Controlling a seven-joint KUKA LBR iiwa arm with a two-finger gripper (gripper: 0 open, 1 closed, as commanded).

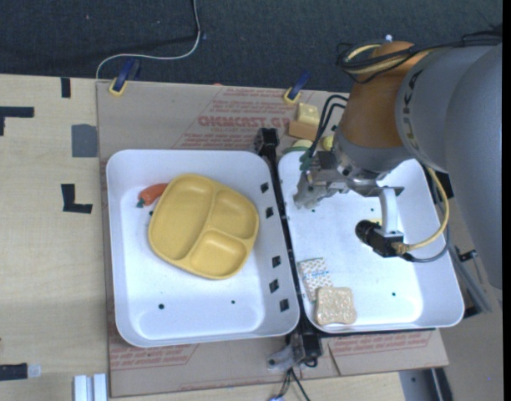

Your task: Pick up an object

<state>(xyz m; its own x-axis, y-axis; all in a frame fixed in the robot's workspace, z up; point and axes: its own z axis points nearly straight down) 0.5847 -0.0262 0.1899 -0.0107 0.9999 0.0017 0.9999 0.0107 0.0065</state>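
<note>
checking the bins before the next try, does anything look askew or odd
The yellow divided plate sits skewed in the left bin, and an orange item pokes out from under its upper left edge. Nothing looks spilled.

Small orange object [153, 193] mostly hidden under yellow divided plastic plate [204, 225]; grey arm [456, 115] cut off right, covering right bin's [422, 307] far end.

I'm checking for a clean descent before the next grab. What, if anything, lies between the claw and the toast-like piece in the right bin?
Nothing visible does. The claw hangs over the far left part of the right bin; the toast-like piece lies near the front edge, with bare white floor between them. A small patterned packet touches the toast's far side.
</note>
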